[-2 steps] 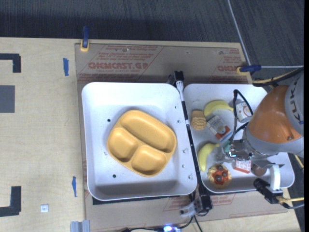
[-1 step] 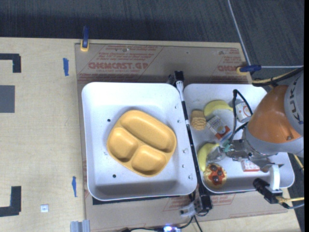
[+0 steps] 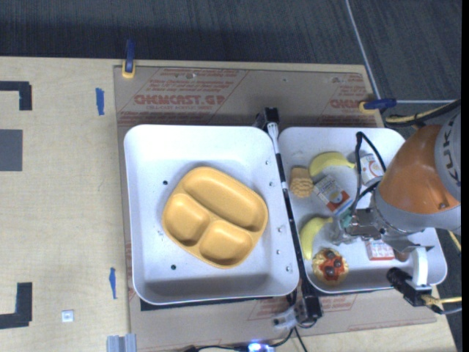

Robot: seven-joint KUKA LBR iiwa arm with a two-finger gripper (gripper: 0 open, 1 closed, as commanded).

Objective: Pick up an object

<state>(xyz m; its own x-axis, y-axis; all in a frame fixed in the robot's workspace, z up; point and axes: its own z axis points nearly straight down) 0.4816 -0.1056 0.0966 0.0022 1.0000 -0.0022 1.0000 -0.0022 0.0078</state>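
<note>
The gripper hangs low over the middle of the right bin, at the end of the grey arm with its broad orange band, which fills the right edge of the frame. Whether anything sits between its tips cannot be told from here; the metal parts blur together against the white floor of the bin.

Just left of the gripper lies a pale yellow-green rounded fruit, close enough that the two seem almost to touch. Below that fruit, toward the bottom of the frame, is a small round object mottled in red, orange and dark patches. Above the gripper lie a flat printed packet in red and white, a knobbly tan lump near the bin's left wall, and a smooth yellow lemon-like shape. A small white card with red print rests to the right, beneath the arm.

The left bin holds a glossy mustard-yellow plastic tray with three rounded compartments, set at a tilt in its middle.

Both bins sit on brown printed cardboard clipped to a pale wooden worktop marked with black squares and blue tape. Dark carpet runs across the top of the frame.
</note>
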